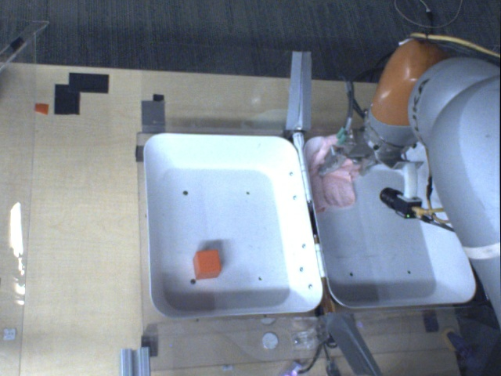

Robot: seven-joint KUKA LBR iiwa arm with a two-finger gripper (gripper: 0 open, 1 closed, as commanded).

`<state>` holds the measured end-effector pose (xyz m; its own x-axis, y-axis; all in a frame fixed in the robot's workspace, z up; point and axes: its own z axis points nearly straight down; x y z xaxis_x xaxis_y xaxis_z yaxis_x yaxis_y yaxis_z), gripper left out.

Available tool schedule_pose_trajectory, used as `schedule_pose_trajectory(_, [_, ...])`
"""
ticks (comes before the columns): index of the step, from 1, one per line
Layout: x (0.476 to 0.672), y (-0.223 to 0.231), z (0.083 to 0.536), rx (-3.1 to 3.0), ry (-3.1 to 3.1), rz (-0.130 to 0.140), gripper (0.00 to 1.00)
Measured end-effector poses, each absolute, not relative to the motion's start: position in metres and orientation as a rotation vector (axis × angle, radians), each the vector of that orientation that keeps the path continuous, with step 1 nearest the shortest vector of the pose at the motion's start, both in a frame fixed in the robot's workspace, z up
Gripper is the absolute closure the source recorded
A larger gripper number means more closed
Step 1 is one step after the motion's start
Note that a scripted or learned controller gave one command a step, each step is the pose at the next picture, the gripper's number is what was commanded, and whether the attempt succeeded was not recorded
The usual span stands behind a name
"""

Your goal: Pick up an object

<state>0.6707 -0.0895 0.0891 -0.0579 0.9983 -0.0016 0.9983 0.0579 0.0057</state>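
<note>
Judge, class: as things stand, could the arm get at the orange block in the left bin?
Probably yes. The orange block lies alone on the left bin's open floor, nothing over it; the arm hangs above the right bin by a pink cloth.

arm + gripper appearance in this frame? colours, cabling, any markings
Arm: bulky rounded grey links, with an orange band above the wrist. Gripper: small, metallic grey with dark parts, blurred, so finer detail is unclear. Cabling: a thin looped wire above the orange band, and a black connector with yellow wiring beside the arm. No legible markings.
</note>
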Motion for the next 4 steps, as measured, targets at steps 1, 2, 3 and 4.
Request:
schedule_pose_trajectory(1, [0.640,-0.121,0.090,1.998,2.410,0.011,0.00])
schedule_pose_trajectory(2, [0.614,-0.106,0.091,1.848,2.521,0.014,0.00])
schedule_pose_trajectory(3, [0.583,-0.128,0.091,1.799,2.556,0.013,0.00])
schedule_pose_trajectory(4, [0.587,-0.126,0.104,1.793,2.553,0.022,1.00])
